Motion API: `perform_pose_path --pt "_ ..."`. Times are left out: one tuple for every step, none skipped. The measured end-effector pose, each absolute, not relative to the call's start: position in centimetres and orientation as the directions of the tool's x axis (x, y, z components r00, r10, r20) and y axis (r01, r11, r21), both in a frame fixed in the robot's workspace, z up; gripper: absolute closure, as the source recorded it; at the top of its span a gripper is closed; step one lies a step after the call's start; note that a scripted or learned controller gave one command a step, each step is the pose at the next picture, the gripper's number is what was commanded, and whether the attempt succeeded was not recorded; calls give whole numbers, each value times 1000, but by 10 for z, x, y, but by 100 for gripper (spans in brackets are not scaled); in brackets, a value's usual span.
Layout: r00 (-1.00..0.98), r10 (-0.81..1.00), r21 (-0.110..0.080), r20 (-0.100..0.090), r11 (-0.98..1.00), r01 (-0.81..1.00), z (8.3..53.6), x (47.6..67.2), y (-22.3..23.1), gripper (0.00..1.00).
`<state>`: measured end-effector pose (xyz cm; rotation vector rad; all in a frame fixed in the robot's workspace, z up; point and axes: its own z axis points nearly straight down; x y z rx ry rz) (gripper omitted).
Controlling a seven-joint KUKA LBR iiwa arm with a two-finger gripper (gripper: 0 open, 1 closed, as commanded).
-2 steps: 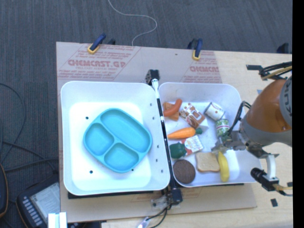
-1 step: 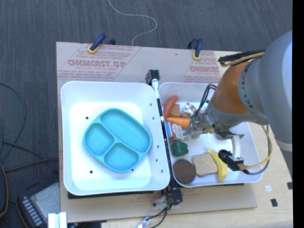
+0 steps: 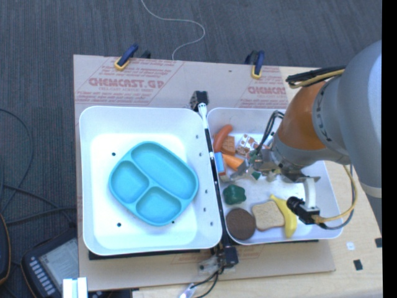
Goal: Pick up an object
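The jaws (image 3: 253, 166) sit low beside the orange carrot (image 3: 231, 161); whether they hold anything, I cannot tell. Crowded toys could make them slip.

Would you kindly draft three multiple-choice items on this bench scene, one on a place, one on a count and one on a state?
1. Where does the blue divided plate lie?
A. in the left bin
B. in the right bin
C. on the carpet

2. How many compartments does the plate have?
A. two
B. three
C. five

3. What is in the plate's compartments?
A. toy food
B. nothing
C. a clamp

Answers:
1. A, as it sits in the left bin, apart from the toy food.
2. B, as one long and two smaller wells show.
3. B, as the banana, bread slice and carrot all lie in the right bin, where the gripper reaches.
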<state>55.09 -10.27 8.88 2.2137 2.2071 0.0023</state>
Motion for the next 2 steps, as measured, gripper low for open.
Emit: perform_pose_path --pt "1 1000 12 -5 -1 1000 88 490 -107 0" --pt "3 1000 15 -9 -3 1000 89 488 -97 0"
